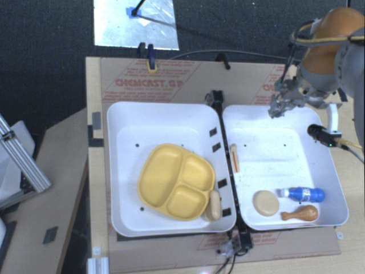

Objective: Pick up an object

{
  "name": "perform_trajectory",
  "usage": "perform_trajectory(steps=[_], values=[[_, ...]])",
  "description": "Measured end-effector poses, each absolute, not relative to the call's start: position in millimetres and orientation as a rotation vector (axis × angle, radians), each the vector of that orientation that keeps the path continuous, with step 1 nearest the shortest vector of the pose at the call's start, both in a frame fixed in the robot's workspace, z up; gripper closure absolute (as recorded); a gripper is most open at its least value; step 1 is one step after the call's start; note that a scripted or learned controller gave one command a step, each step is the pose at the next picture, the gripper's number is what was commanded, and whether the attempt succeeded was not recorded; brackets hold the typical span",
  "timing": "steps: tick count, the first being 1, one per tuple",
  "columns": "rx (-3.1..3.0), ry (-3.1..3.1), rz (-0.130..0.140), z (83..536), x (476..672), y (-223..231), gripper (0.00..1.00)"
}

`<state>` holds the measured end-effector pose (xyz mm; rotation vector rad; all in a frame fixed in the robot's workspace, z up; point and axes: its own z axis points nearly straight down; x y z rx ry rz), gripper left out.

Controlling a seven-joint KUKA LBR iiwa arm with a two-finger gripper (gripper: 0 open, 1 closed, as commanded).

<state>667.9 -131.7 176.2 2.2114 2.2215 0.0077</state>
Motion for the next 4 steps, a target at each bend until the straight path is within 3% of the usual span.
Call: perform_trajectory(steps=[1, 2, 4], values=[[2.211, 2.222, 0.008, 240, 664.0, -131, 1.00], [2.212, 2.224, 0.005, 272, 665.3, -131, 1.00], [2.212, 2.231, 0.002, 267, 630.4, -23, 1.00]])
